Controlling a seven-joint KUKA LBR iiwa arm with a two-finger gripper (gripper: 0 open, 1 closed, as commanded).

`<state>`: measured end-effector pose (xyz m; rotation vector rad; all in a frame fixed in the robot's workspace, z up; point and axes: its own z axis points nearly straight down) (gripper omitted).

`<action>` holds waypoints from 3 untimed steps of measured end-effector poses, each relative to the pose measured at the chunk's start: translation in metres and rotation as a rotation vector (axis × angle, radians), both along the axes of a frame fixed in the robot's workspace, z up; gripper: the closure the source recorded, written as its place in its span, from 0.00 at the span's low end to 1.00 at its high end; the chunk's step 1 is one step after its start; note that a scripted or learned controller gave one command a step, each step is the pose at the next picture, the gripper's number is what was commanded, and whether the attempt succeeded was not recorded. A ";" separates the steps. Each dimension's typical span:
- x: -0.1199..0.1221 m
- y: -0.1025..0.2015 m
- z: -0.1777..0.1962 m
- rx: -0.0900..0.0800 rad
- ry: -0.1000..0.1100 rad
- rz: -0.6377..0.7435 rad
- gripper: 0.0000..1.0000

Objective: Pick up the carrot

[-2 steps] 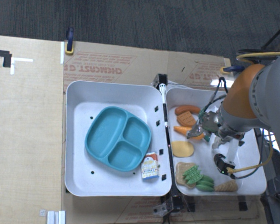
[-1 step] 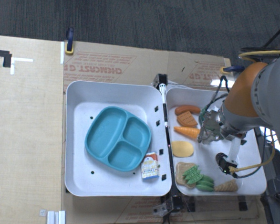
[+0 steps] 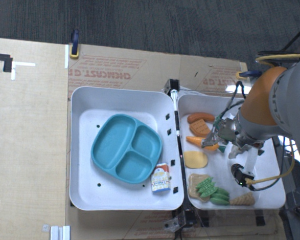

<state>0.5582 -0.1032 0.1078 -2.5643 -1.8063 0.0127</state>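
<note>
Camera view shows the gripper [image 3: 211, 142] low in the right bin [image 3: 267, 197], its fingertips at the thick right end of the carrot [image 3: 199, 142]; whether they are spread or closed on it I cannot tell. The carrot runs leftward from the fingertips, long axis roughly level across the view, tapering toward the divider between bins. Beyond the fingertips lie a sausage [image 3: 201, 117] and a ridged orange piece [image 3: 200, 128]; just nearer than them, a yellow piece [image 3: 195, 159], then green vegetables [image 3: 210, 190]. Well left sits a blue plate [image 3: 126, 148].

Grey arm [image 3: 295, 96] with an orange band [image 3: 262, 96], trailing black and yellow cables [image 3: 269, 179].
</note>
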 end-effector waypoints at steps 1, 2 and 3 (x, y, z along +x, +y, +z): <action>0.000 -0.001 0.008 0.000 0.003 0.002 1.00; 0.000 -0.001 0.008 0.000 0.003 0.002 0.00; -0.001 -0.002 0.016 0.000 0.006 0.004 1.00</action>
